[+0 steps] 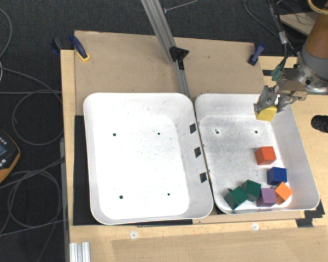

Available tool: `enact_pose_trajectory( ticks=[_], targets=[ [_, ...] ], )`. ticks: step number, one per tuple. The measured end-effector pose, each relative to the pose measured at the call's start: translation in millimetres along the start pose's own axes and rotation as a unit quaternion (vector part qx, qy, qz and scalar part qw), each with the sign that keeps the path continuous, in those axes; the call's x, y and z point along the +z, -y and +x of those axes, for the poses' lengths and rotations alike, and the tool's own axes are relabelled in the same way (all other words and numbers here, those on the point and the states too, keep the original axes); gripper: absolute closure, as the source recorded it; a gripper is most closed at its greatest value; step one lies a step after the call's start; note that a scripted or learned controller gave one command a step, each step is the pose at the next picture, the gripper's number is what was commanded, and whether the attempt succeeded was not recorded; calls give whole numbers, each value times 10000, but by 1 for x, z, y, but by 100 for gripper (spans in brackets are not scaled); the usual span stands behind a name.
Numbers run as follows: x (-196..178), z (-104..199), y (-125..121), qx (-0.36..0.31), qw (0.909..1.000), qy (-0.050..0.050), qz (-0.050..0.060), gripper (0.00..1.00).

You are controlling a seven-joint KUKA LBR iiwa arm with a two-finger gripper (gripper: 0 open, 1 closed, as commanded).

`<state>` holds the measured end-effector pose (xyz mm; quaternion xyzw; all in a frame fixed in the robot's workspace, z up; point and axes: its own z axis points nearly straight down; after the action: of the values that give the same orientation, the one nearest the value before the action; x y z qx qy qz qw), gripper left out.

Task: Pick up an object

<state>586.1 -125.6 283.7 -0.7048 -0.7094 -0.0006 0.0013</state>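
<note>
A yellow block [267, 113] is seen between the fingers of the gripper [270, 103], which is closed on it above the far right corner of the right bin [300, 146]. The block appears lifted clear of the bin floor, though its height cannot be judged with certainty from this slanted view. Only the upper part of the block seems to be pinched, and it hangs slightly tilted.

The pick is judged to be nearly done; what remains is for the hold to be kept. A slip is the main risk: with so shallow a grip, the block could be shaken loose by a quick move or turn of the wrist. It could also be knocked against the bin wall, which lies just beside it.

Lower in the same bin, well apart from the gripper, a red block [265, 155], a blue block [276, 175], an orange block [283, 191], a purple block [268, 196] and two green blocks [244, 192] are gathered near the front edge. The left bin [98, 146] is not involved.
</note>
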Motion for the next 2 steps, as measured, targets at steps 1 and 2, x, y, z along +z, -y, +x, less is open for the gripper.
enact_pose_trajectory(
  ticks=[1, 2],
  targets=[
    [-3, 58, 10, -4, 10000, -4, 4, 100],
    [4, 114, 31, -3, 10000, -2, 14, 100]
  ],
)
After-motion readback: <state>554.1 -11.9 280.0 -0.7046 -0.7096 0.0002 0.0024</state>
